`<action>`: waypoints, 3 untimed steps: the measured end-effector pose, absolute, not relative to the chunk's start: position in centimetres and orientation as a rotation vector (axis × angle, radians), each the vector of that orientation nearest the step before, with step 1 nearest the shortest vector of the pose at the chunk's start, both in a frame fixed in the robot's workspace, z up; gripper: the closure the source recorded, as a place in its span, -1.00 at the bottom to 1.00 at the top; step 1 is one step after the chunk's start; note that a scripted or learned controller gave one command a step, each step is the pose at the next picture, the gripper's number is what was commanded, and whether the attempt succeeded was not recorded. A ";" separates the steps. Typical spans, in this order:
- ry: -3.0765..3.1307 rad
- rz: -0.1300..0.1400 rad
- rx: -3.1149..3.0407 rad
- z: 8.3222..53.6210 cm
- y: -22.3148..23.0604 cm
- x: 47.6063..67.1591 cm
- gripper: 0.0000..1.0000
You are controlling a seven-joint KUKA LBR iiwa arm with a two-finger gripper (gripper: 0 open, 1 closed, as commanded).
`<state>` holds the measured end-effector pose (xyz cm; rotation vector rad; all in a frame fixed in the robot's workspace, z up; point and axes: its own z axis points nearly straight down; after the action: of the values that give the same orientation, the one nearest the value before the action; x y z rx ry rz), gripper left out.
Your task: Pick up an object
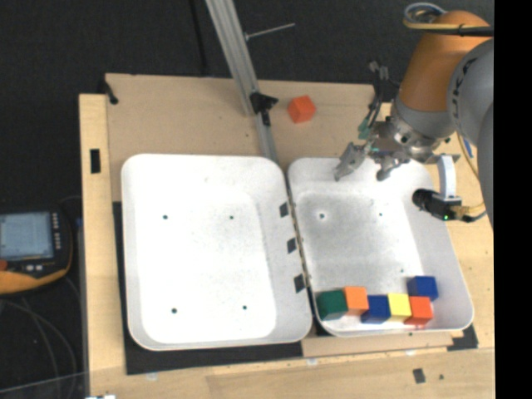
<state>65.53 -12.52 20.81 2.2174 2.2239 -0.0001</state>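
Several small blocks lie along the front wall of the right bin (432,248): a green block (332,303), an orange block (357,298), a blue block (376,307), a yellow block (400,305), a red-orange block (421,309) and another blue block (423,287). My gripper (366,166) hangs over the far edge of the right bin, well away from the blocks. Its two fingers are spread apart and open, with nothing between them.
The left bin (141,248) sits beside the right one. An orange cube (302,109) rests on the bench behind the bins. A slanted metal pole (237,52) rises near the bins' far junction. A handheld device (29,243) lies at the left.
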 end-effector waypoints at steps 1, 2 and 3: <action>2.217 -0.006 2.225 9.3 -18.0 67.9 -1.00; 2.217 0.006 2.220 19.0 -14.2 62.0 -1.00; 2.217 0.000 2.222 9.7 -12.7 56.0 -1.00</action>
<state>55.98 -12.74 9.66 2.2220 2.2174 0.0004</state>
